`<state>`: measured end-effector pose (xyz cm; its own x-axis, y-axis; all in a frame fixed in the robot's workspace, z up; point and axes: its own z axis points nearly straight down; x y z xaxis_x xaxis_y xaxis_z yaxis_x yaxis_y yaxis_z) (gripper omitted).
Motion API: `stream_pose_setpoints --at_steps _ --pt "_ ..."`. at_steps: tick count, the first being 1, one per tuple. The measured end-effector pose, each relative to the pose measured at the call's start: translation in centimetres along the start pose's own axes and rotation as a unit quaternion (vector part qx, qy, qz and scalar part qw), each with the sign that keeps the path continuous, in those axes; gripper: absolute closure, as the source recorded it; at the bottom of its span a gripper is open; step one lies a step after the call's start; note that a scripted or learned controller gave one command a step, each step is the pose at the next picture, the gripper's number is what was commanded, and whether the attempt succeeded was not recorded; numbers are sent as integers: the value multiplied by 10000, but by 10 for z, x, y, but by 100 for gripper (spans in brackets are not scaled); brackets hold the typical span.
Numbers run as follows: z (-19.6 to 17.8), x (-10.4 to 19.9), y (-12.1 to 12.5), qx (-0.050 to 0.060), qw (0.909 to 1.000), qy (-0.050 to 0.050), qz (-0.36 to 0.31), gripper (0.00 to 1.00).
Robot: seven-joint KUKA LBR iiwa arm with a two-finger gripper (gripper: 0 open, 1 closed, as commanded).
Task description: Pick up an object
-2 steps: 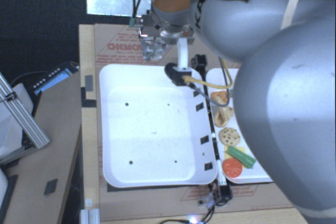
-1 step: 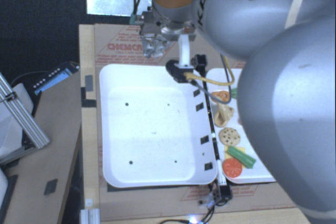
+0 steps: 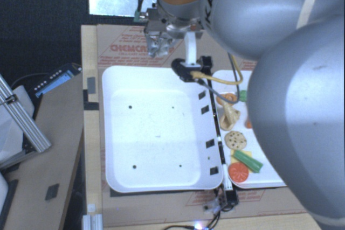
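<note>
Candidate objects lie in the right bin (image 3: 264,181), along the strip of it that shows beside the arm. Nearest the front edge sits a red round piece resembling a tomato (image 3: 238,172). A green block (image 3: 249,161) rests just behind it and touches it or nearly so. Further back is a round speckled cookie (image 3: 235,140), then a tan elongated piece (image 3: 230,114), upright or tilted cannot be determined. At the far end are a small orange item (image 3: 230,98) and a green item (image 3: 242,96), both too obscured to identify.

The gripper (image 3: 158,50) hangs beyond the far rim of the left bin (image 3: 151,132), over the cardboard sheet (image 3: 121,47) with red print that underlies both bins. It is well apart from every object noted above and nothing is seen held in it. Whether it is open or closed cannot be told from this angle.

The grey arm (image 3: 280,19) crosses the upper right and covers most of the right bin. Black clips (image 3: 210,143) line the wall between the bins. An aluminium rail (image 3: 22,121) lies at the left.
</note>
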<state>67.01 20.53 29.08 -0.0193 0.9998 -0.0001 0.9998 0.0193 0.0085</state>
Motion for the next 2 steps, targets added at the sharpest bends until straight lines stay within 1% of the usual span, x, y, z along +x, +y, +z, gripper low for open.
stream_pose_setpoints --at_steps 2 --pt "-22 1 1 -25 10000 -3 -53 100"
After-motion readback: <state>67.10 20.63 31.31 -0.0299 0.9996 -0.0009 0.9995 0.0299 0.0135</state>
